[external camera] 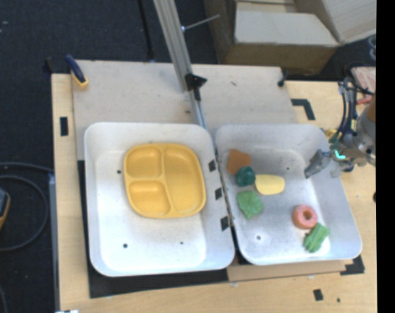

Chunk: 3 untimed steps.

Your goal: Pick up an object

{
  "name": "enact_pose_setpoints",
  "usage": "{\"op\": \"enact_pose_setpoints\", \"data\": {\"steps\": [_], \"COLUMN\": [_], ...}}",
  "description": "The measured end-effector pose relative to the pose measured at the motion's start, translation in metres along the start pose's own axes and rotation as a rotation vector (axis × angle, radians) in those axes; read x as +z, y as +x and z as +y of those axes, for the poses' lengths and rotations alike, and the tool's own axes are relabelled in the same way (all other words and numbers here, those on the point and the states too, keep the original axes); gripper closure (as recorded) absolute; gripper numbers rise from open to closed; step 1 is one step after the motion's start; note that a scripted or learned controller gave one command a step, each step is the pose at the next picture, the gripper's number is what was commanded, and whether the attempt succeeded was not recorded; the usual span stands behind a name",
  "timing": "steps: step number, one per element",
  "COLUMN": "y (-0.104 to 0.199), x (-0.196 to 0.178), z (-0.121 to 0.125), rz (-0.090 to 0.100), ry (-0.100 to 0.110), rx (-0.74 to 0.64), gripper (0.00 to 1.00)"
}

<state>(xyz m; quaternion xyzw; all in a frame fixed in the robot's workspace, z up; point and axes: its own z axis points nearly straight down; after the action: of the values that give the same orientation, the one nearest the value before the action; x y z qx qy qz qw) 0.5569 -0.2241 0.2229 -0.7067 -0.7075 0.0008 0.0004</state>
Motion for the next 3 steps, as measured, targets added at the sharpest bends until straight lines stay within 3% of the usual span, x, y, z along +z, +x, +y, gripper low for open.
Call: {"op": "enact_pose_setpoints", "data": {"steps": [1,3], "y": [0.000,-0.001], "x": [-0.001,0.122], "z": [0.001,0.006], "rz": [-0.001,0.000], "ry": [-0.003,0.000], "rx": [-0.001,0.002], "gripper": [0.00,0.00]}}
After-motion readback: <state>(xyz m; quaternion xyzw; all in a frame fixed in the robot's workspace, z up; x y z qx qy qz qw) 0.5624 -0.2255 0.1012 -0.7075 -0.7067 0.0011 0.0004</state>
